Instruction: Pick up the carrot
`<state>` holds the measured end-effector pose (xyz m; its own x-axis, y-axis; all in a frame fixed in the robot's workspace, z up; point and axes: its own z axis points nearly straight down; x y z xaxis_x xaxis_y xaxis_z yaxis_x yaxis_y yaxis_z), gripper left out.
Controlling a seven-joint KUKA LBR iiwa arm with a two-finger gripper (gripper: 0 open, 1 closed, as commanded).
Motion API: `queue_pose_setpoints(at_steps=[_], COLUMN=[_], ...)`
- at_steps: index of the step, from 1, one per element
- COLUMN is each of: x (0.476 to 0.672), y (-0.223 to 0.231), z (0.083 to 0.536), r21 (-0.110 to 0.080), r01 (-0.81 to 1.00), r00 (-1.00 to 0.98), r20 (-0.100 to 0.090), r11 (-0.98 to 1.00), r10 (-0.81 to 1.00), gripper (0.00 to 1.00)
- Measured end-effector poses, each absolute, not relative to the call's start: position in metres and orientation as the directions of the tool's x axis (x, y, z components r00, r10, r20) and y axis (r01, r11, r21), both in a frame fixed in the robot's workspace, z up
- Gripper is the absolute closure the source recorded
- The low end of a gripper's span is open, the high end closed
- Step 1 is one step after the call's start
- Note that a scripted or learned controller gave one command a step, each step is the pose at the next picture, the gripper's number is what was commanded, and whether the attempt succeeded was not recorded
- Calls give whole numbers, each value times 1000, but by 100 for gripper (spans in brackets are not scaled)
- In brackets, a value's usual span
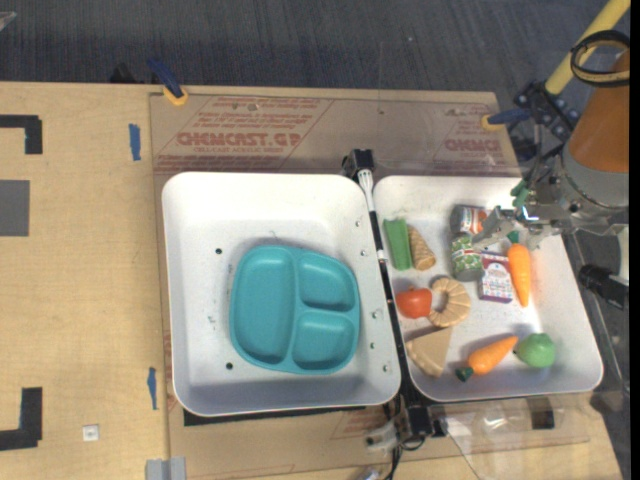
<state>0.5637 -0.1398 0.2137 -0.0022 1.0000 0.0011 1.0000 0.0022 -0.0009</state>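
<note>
Two orange carrot-like pieces lie in the right bin (pixel 585 303). One carrot (pixel 519 273) stands lengthwise in the view near the bin's right side, next to a purple and white packet (pixel 495 279). The other carrot (pixel 491 355) has a green stem end and rests near the front edge beside a green fruit (pixel 538 350). My gripper (pixel 515 222) hangs just behind the top end of the first carrot, over the bin's back right part. Whether it touches that carrot is unclear.
The right bin also holds a can (pixel 465 218), a green packet (pixel 467 259), a cucumber piece (pixel 398 244), a tomato (pixel 413 303), a croissant (pixel 451 301) and a sandwich wedge (pixel 430 351). A teal divided plate (pixel 294 309) sits in the left bin (pixel 195 268).
</note>
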Motion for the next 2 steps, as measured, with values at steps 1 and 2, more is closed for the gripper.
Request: queue_pose_setpoints(at_steps=[1,2], x=[577,577], y=[-213,-207], z=[108,96], r21=[1,18], r01=[963,992], r00=[-268,-124], r20=[0,-3], r11=[268,124], r10=[963,992], gripper=[0,0])
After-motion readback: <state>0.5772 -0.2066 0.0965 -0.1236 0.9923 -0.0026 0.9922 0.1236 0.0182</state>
